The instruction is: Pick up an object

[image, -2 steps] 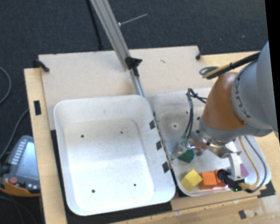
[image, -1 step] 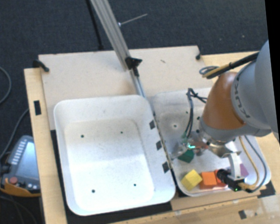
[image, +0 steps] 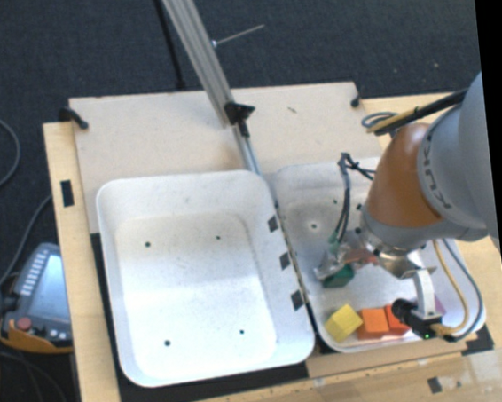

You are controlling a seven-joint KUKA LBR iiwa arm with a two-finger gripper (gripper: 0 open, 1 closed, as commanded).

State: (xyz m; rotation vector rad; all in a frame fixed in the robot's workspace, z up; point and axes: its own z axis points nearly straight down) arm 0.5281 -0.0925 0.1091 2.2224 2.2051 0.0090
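So the grey arm with the orange band [image: 401, 190] comes in from the right and hangs low over the right-hand shallow white bin [image: 310, 207], which makes sense since that's where all the stuff is. The tool [image: 340, 265] sits right down by a small dark green object [image: 336, 276], touching or nearly so; whether it's spread, pressed together or pinching that piece, I honestly can't tell, the wrist hides too much.

The other candidates are bunched along the near edge of that bin: a yellow block [image: 342, 322], and just beside it an orange block [image: 381, 320] with something pinkish under it. My guess is the green one is the target, being nearest the tool. The left-hand white bin [image: 196, 273] on the tan worktop [image: 155, 134] looks like the drop side.
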